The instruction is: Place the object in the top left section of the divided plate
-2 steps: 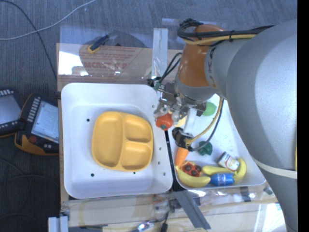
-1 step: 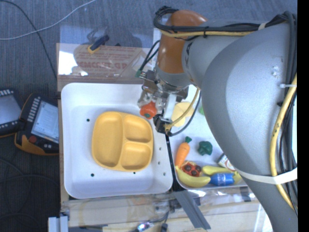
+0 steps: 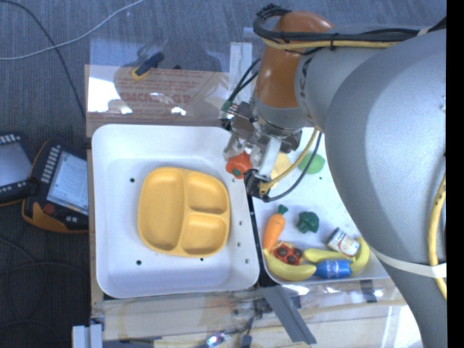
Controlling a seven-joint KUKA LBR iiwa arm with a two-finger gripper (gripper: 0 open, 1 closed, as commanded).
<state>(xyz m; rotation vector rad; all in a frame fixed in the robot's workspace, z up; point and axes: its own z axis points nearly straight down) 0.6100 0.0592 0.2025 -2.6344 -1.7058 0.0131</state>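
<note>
My gripper [image 3: 243,167], closed on a small orange-red object [image 3: 236,167], hangs over the left bin's right rim [image 3: 245,216], just beside the yellow divided plate [image 3: 184,210], ready for placement.

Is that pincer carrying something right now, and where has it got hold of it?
The pincer seems to grip a small orange-red object by its sides, though that isn't clear.

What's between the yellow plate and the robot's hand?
In the camera view, just bare white bin floor and its rim lie between the plate and the hand, which has an orange-red thing at its tip.
</note>
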